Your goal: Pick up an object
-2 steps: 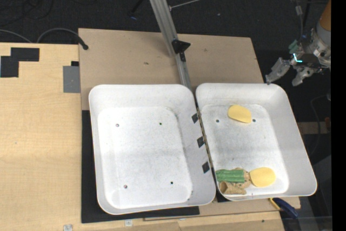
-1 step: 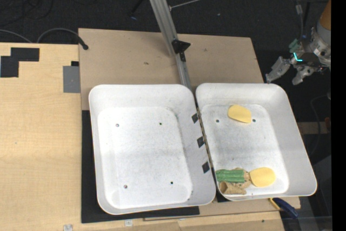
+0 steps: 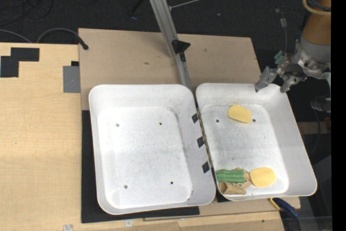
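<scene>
With jaws spread and empty, the gripper hung over the bin's far rim; the yellow piece looked light, smooth, best pinched across its middle.

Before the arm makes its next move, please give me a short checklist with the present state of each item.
1. Objects to pick are present in the right bin: ok.
2. Yellow piece lies alone, free to grasp: ok.
3. Green piece, tan piece and second yellow piece crowd together at the near wall: not ok for a clean grasp.
4. Pincer is above the bin's far right corner, holding nothing: ok.
5. Pincer is open: ok.
</scene>
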